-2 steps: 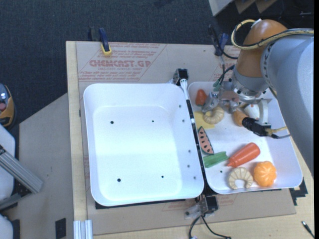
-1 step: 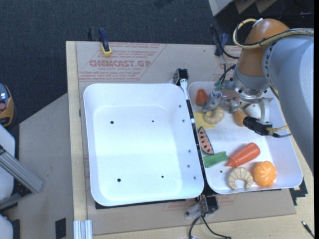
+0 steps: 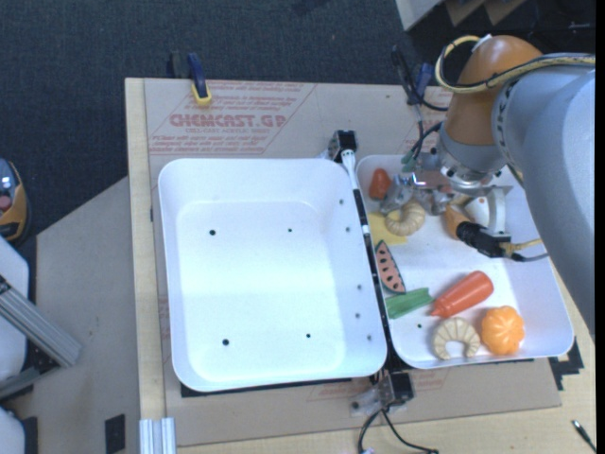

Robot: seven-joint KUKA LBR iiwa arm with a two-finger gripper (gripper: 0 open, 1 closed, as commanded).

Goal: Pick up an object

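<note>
Two shallow white bins sit side by side on a cardboard-covered bench [image 3: 236, 116]. Gripper [image 3: 421, 189] hangs low over the right bin's [image 3: 544, 296] far end, just above a pale croissant [image 3: 406, 220]; finger spread cannot be told. Nearer lie a watermelon slice [image 3: 388, 268], carrot [image 3: 454, 296], second croissant [image 3: 457, 339] and orange [image 3: 502, 329].

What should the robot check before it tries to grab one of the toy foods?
1. End effector over the right white bin: ok.
2. End effector above a target, the tan croissant-shaped toy: ok.
3. Finger opening: cannot tell.
4. Something already held: cannot tell.
5. Neighbours clear of the target: not ok, small red toy and yellow piece sit close.
6. Other picks free: ok, orange plastic carrot and round orange toy fruit lie apart.
</note>
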